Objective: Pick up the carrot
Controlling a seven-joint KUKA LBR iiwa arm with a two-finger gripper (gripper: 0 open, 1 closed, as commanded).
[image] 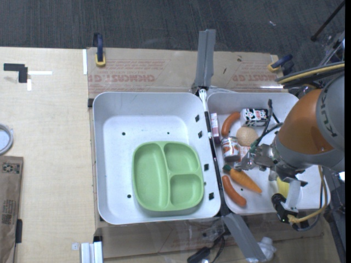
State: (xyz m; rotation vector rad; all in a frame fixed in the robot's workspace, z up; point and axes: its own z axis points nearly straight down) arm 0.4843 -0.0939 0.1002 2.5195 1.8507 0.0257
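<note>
The gripper (248, 162) sits low in the right bin (299, 98), right of the frame's centre; whether it is apart or together I cannot tell. Just below it lies the carrot (246, 181), slanting toward the lower right. A sausage (233, 191) lies below-left, a beige ball (246, 136) and a second sausage (230, 123) above. The left bin (109, 147) holds a green divided plate (167, 175).

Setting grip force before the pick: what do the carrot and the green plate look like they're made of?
Carrot: probably moulded plastic toy food; uniform orange, smooth skin, faint sheen. Rubber can't be ruled out.
Green plate: looks like hard matte plastic; even pale green, rounded moulded dividers, three compartments, soft highlights.
</note>
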